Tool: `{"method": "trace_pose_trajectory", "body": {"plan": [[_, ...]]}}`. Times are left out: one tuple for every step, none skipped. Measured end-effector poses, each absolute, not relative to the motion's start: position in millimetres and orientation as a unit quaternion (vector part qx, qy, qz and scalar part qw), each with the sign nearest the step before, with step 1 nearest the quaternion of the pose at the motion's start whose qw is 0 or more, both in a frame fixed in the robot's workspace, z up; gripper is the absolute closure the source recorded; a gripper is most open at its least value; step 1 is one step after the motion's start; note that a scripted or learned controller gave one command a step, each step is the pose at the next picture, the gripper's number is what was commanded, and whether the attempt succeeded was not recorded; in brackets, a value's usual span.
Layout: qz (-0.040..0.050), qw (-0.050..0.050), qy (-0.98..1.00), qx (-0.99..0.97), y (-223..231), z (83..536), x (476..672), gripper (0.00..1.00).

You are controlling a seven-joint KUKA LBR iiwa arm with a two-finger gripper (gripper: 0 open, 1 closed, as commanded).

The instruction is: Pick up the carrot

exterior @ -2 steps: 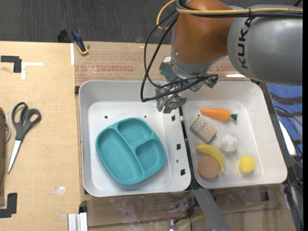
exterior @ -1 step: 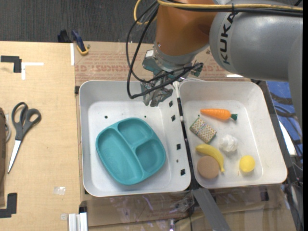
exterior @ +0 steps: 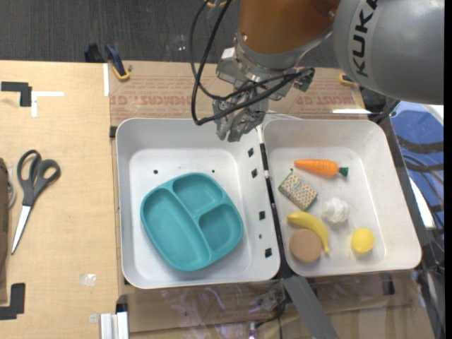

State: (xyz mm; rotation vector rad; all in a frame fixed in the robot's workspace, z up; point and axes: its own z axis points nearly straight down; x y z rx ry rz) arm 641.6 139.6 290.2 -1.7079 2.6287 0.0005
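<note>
— So where does the carrot (exterior: 319, 167) lie?

— It lies in the right bin (exterior: 381, 143), near that bin's far wall, its green end pointing right. A patterned block (exterior: 297, 190) sits just beside it toward the camera, with a white crumpled lump (exterior: 335, 210), a banana (exterior: 311, 227), a brown disc (exterior: 306, 246) and a lemon (exterior: 362, 241) further toward the near edge.

— And the tool (exterior: 236, 127)?

— It hangs over the far rim where the two bins meet, well apart from the carrot. Whether it is apart or together cannot be told; cables crowd that spot.

— How should the arm go about it?

— Probably by travelling right, then descending with the jaws set across the carrot's narrow width, near its thicker middle.

— Any room to spare?

— Bare bin floor lies behind and to the right of the carrot, so an approach from there looks freer. The block and the divider on the left are the edges to mind. The teal tray (exterior: 191, 221) in the left bin (exterior: 134, 189) is out of the way.
</note>
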Motion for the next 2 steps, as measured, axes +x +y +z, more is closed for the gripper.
{"method": "trace_pose_trajectory", "body": {"plan": [[0.001, 0.002, 0.794, -0.608, 177.3, 235.2, 659.7, 1.0], [0.0007, 0.002, 0.81, -0.586, 206.1, 263.7, 624.7, 1.0]]}}
